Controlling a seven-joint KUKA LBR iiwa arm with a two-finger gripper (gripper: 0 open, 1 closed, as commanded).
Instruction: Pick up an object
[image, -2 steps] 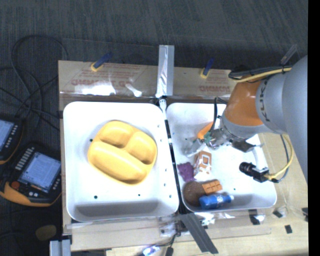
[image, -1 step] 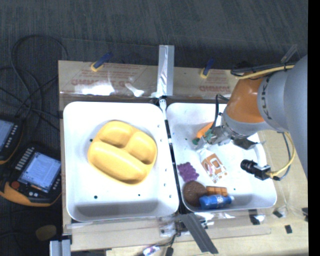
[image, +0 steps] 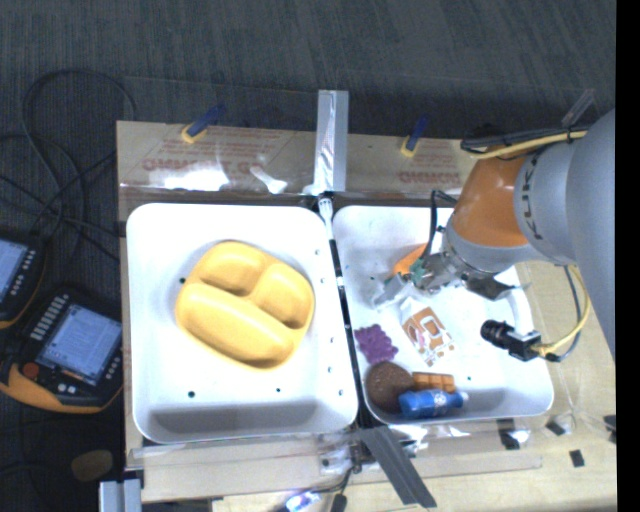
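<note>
Camera view puts my gripper (image: 424, 272) low beside an orange object (image: 407, 261). I cannot tell the claw's state. I judge the next move is to close and lift.

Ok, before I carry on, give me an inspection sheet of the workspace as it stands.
Surface: left bin and right bin, white, side by side on the bench.
Job's things: left bin holds a big yellow cushion-like thing. Right bin holds a purple cluster, brown round thing, blue bottle, orange-brown block, printed white packet and orange thing.
Clutter: small brownish thing on the floor, too small to identify.
Hand: hand low in the right bin, beside the orange thing; grasp cannot be judged.
Cables: black cables loop on the floor, left.
Surroundings: handheld control units at left; blue clamp and yellow clamp at the far edge.
</note>
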